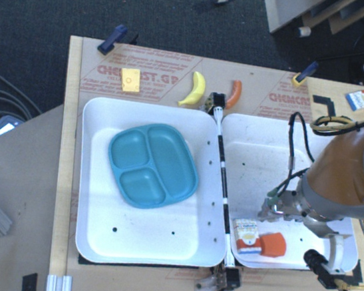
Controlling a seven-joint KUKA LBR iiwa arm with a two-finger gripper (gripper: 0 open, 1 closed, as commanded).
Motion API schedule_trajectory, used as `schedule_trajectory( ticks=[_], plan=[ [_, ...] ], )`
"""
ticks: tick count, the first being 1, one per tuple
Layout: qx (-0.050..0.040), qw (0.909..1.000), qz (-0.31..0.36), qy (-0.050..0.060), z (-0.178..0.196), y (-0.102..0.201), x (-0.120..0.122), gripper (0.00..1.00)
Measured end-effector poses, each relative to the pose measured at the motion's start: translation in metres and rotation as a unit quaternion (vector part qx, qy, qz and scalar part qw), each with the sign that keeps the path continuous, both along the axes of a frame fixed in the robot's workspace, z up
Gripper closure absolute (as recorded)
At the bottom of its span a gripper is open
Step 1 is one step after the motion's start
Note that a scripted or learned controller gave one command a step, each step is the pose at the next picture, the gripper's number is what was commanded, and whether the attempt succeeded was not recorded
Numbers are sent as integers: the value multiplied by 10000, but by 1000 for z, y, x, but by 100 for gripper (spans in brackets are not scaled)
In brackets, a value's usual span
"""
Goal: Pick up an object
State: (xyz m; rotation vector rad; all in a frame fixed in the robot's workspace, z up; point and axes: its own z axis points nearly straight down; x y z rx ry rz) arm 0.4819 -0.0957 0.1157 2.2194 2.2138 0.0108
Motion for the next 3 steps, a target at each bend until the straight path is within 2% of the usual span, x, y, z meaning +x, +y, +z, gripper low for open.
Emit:
schedule_trajectory(
  ticks=[1, 2, 3],
  plan=[
    [0, 10000, -1, -5, 10, 0, 0, 100],
    [3, 10000, 19, 51, 69, 55, 25, 100],
    [3, 10000, 17, 53, 69, 54, 25, 0]
  ],
)
